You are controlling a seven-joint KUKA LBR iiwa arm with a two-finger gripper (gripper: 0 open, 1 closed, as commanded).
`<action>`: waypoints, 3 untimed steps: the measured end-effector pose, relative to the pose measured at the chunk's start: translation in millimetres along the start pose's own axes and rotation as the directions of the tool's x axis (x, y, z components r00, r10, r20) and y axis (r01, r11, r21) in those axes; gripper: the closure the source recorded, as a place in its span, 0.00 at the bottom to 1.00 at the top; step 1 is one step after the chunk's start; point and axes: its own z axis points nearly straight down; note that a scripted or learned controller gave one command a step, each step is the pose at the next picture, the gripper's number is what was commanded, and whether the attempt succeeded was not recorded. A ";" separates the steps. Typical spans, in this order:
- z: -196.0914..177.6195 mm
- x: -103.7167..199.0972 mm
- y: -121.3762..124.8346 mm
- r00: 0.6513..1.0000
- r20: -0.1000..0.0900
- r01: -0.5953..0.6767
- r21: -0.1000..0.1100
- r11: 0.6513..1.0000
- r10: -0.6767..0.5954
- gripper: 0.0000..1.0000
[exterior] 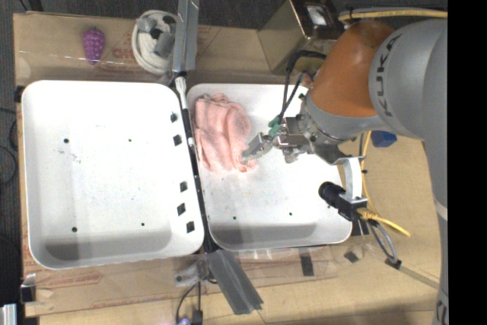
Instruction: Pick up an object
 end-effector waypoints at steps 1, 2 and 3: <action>116.6 -13.7 37.0 0.988 0.002 0.152 -0.003 0.988 -0.152 0.00; 107.2 -14.2 36.6 0.988 0.002 0.155 -0.001 0.988 -0.155 1.00; 15.9 30.2 72.1 0.973 0.002 0.230 -0.003 0.973 -0.230 1.00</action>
